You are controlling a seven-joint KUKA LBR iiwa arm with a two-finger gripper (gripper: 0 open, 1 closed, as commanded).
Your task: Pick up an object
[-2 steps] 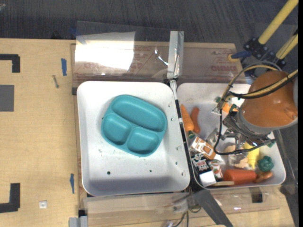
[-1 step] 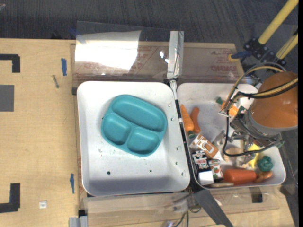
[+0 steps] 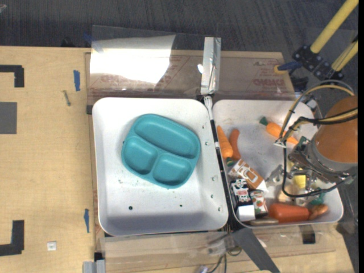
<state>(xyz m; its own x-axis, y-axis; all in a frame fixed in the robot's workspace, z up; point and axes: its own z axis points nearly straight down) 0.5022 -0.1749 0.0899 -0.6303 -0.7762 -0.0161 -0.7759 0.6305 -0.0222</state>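
The right bin (image 3: 250,114) holds several toy foods. An orange carrot (image 3: 226,144) lies by its left wall, and a second carrot (image 3: 273,129) with a green top lies at the back. A small orange and white carton (image 3: 248,174) sits mid-bin, and two little cartons (image 3: 250,199) and a white block (image 3: 245,212) sit at the front left. A long red sausage-like piece (image 3: 290,211) lies along the front wall. My gripper (image 3: 297,183) hangs low over the right side of this bin, just above the red piece, with cables around it and something yellow at its tip.
The left bin (image 3: 108,198) holds a teal divided plate (image 3: 161,150). A clear plastic sheet (image 3: 133,61) and an upright divider strip (image 3: 210,67) stand behind the bins. The arm's orange band (image 3: 341,138) overhangs the right bin's right edge. Yellow poles (image 3: 335,19) cross the top right.
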